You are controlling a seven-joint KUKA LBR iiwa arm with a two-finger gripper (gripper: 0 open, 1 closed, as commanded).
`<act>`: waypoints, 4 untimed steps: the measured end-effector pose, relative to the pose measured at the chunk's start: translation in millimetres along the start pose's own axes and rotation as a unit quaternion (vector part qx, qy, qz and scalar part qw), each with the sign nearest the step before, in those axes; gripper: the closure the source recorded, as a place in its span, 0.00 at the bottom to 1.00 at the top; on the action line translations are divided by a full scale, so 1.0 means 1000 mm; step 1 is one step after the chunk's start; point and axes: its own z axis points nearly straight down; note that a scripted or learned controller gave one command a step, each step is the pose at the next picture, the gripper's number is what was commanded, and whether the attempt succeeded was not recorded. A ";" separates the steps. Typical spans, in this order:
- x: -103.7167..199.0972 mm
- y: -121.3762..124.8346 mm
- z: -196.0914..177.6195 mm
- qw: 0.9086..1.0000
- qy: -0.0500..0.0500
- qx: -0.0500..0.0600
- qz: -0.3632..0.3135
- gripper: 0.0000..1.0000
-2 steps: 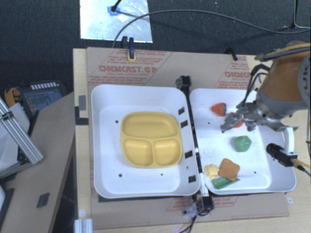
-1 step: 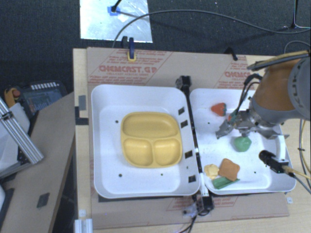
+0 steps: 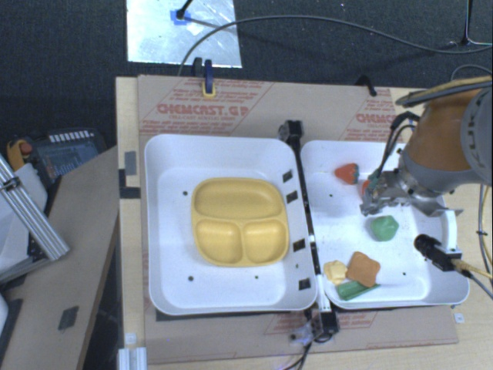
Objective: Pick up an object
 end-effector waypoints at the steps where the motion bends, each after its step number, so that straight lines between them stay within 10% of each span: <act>1: 0.003 0.009 -0.048 1.000 0.000 -0.001 -0.001 1.00; 2: 0.011 0.017 -0.104 1.000 0.000 -0.002 -0.002 1.00; 4: 0.058 0.007 -0.098 1.000 0.001 0.001 -0.003 1.00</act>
